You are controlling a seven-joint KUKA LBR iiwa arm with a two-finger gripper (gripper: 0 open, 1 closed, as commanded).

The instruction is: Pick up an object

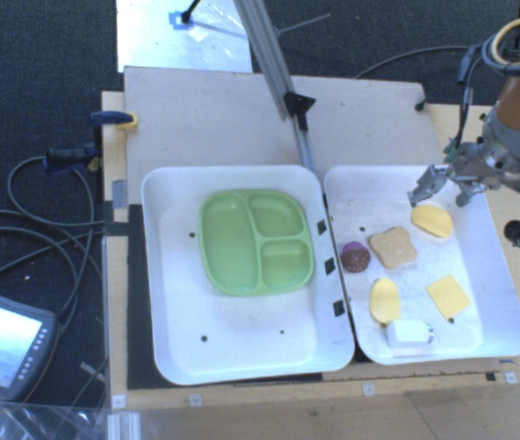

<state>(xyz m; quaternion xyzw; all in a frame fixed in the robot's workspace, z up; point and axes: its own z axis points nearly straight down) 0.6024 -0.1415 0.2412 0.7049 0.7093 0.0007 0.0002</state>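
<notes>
Left bin (177,337) holds a green three-compartment plate (256,242), lying flat. Right bin (498,282) holds a slice of toast (393,247), a dark round piece (356,258) just left of it, two yellow oval pieces (432,220) (384,300), a yellow square slice (448,296) and a small white block (410,331). The gripper (448,189) hangs over the bin's far right corner, fingers (424,188) spread with nothing between them, just above the upper oval piece.
</notes>
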